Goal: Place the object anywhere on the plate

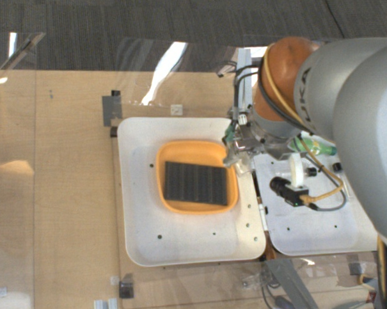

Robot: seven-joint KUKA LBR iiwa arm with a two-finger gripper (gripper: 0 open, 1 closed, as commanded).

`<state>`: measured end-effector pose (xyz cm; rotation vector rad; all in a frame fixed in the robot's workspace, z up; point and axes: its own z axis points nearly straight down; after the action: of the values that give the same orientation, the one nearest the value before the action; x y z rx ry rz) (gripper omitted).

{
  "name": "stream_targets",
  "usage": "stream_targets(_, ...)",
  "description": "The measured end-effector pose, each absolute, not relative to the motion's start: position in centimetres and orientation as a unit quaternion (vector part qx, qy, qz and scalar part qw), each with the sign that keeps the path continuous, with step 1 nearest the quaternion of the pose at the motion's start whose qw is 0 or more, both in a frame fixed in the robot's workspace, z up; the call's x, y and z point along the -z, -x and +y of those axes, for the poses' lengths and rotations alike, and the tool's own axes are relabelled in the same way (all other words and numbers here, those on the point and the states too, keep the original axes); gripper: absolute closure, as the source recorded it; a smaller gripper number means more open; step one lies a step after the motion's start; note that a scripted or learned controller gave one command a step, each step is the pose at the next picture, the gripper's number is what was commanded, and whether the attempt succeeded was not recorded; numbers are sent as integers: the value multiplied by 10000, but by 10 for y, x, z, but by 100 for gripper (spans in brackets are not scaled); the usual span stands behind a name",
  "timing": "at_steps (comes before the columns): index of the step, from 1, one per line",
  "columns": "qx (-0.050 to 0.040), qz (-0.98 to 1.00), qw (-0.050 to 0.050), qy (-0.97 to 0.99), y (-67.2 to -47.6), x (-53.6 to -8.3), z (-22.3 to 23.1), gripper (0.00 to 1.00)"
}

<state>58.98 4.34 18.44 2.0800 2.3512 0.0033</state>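
An orange plate [194,152] with a dark ribbed middle lies in the left white bin [184,241], in its upper centre. My gripper [236,156] hangs over the plate's right rim, close to the divide between the two bins. A small green patch [229,137] shows at the gripper's left side; what it belongs to I cannot tell. In the right bin [312,238], a green object [319,148] peeks out from under the arm, mostly hidden by the wrist.
The grey arm with its orange band [285,63] covers the upper part of the right bin. Wooden bench [54,189] surrounds the bins, with small grey clamps [112,108] at the left bin's corners.
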Motion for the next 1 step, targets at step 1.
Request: stream_targets(1, -11, 7491, 14, -6624, -590, -185, 44, 0)
